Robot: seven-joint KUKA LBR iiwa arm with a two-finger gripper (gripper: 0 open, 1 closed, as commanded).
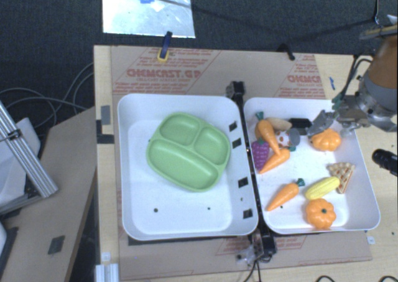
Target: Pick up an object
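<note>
Nearest the camera, a small orange pumpkin [320, 213] sits at the front of the right bin [367, 212]. Behind it lie yellow corn [322, 187], a waffle piece [342, 172] and a carrot [283, 195]. Further behind the pumpkin, the gripper [326, 126] hangs at a second orange pumpkin [326, 141], probably the target; I cannot tell its claw's state. Left of that, carrots [268, 132] and purple grapes [260, 150] crowd together. The green plate [188, 151] lies in the left bin [140, 212].
</note>
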